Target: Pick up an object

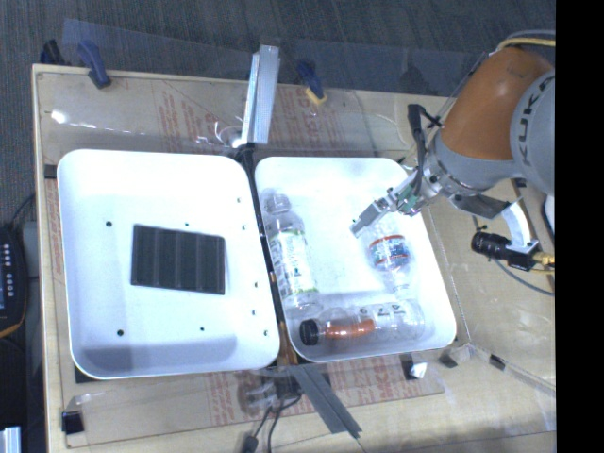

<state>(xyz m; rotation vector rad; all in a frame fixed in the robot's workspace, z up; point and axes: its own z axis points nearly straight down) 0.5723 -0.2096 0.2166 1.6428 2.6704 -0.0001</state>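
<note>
Directly below the gripper [377, 213] a small clear water bottle [390, 256] is seen, its long axis running downward; finger spacing cannot be told.

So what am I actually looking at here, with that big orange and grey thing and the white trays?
You are looking down at a slant from one fixed camera above a workbench. The orange and grey shape at the right is a robot arm; a program steers it, and its job is to pick up an object. At its tip is the claw, reaching over the right-hand tray.

Two shallow white trays sit side by side. The left tray holds a dark ribbed rectangular slab. The right tray holds three clear plastic bottles: one lying along its left wall, one with a dark cap lying along the near edge, and a smaller one with a red and blue label just below the claw.

I cannot see anything gripped in the claw at this moment.
</note>
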